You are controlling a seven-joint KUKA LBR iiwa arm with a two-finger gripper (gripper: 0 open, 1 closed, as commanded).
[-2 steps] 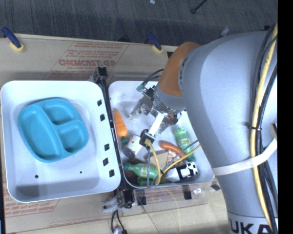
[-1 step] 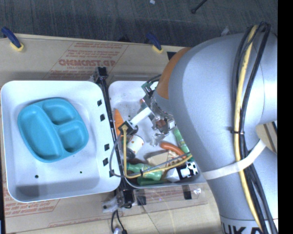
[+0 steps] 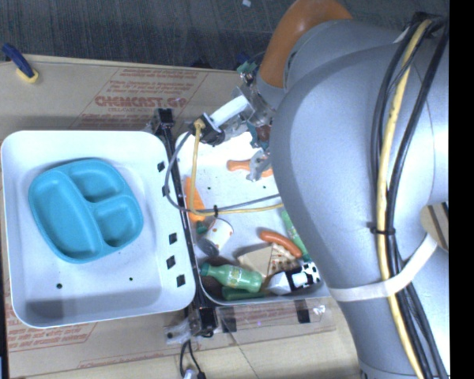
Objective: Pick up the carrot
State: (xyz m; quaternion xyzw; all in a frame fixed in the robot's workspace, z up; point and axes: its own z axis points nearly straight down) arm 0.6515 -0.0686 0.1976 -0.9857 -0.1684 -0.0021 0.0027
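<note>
Partly arm-hidden carrot (image 3: pixel 240 164) under fingers (image 3: pixel 260 158).

divided plate (image 3: pixel 83 208) in left bin (image 3: pixel 16 235)

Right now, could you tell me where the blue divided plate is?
The blue divided plate lies in the left white bin, toward its upper left, apart from the clutter in the right bin.

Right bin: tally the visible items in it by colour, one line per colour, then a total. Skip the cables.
Much of the right bin lies under the arm, so this covers only what shows.
Orange: 3 (carrot; piece by the divider; long piece)
Green: 1 (bottle)
White: 1 (cup)
Black-and-white: 1 (checkered item)
Tan: 1 (wedge)
Total: 7
</note>
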